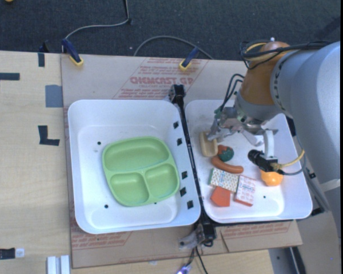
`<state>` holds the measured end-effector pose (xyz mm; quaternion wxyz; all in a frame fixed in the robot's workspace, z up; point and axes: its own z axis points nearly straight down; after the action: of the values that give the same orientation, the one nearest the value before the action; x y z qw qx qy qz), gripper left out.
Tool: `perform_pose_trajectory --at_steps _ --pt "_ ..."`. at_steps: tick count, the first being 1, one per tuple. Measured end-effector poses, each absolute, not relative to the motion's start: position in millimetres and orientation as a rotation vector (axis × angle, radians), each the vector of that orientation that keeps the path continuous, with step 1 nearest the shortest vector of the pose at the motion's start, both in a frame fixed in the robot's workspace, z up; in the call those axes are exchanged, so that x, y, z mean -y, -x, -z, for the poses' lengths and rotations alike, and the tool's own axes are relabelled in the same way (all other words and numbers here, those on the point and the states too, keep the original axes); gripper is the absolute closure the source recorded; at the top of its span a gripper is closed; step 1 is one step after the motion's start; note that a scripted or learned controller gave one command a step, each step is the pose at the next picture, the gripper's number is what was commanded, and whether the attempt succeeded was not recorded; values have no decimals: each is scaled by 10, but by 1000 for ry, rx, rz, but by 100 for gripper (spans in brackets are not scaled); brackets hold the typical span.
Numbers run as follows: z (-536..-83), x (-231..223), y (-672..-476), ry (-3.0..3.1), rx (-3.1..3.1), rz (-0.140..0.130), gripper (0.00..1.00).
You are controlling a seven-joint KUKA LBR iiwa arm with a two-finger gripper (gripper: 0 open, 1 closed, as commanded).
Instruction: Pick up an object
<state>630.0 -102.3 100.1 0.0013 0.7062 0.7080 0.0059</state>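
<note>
From my remote station I took the right bin (297,207) as my landmark. The arm (308,84) reached in over that bin's far right corner, its orange band (257,87) sitting above the bin's far edge, and the gripper (217,131) hung low over the bin's far left part, close to the divider where the two bins meet. I could not tell how wide the pincer stood or whether anything was caught in it; the wrist hardware and cables hid that from me. Just under the gripper, toward the bin's left wall, lay a tan bread-like piece (209,145), with a dark green and red toy vegetable (224,152) touching its near side. Nearer the bin's middle I saw a hot-dog-shaped sausage (227,165) lying crosswise, and below it a patterned cracker square (224,179) beside a small white and red packet (246,190). An orange-red block (220,196) sat at the bin's near side, just beside the cracker. Toward the bin's right side a yellow-orange fruit (271,178) rested against a black part of the tooling. To the left of my landmark, the left bin (86,119) held a green divided plate (140,170) lying flat.
</note>
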Motion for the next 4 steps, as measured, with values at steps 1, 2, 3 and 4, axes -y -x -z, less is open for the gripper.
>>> perform_pose_trajectory --at_steps 1,2,3,4 --pt "-997 1023 -6297 -2218 -2223 -18 0" --pt "-876 1005 -6132 -2217 -2216 -6 0" --pt "-876 990 -6165 -2219 -2216 1 0" --pt "-883 982 -6026 -2215 -2210 -5 0"
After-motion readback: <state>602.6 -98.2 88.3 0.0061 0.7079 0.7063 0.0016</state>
